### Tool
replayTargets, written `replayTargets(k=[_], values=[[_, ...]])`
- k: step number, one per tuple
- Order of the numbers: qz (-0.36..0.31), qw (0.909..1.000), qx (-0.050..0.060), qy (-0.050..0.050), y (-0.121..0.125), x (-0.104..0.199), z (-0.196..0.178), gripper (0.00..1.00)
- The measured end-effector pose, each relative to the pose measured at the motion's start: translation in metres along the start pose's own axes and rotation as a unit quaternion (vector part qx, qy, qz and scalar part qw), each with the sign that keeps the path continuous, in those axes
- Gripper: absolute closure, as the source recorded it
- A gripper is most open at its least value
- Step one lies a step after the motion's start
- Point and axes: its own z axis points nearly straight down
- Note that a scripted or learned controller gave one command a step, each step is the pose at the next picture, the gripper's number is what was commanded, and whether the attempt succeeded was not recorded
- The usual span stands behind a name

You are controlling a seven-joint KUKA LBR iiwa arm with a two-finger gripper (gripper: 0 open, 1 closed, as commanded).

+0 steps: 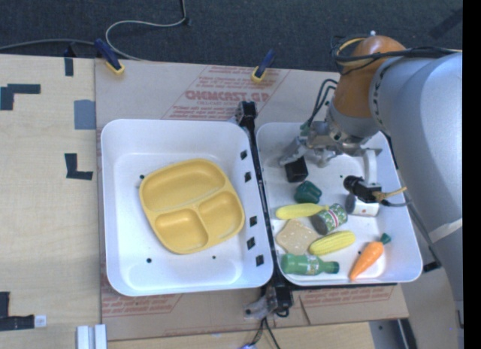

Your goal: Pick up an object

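Note:
My gripper hangs low over the far left part of the right bin, with the grey arm and its orange band reaching in from the right. A small black block sits right under the gripper, and I cannot tell whether they touch. Just nearer lies a dark green toy vegetable. Further toward the front are a yellow banana, a small can, a tan bread slice, a corn cob, a green bottle and an orange carrot.
The left bin holds a yellow divided plate. A raised ridge with black clips separates the two bins. Both stand on a cardboard sheet, and a cable runs behind.

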Motion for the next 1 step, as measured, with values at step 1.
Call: replayTargets(k=[1], values=[[0.001, 1.0, 0.0, 0.0, -0.0049, 0.0105, 0.0001, 0.0]])
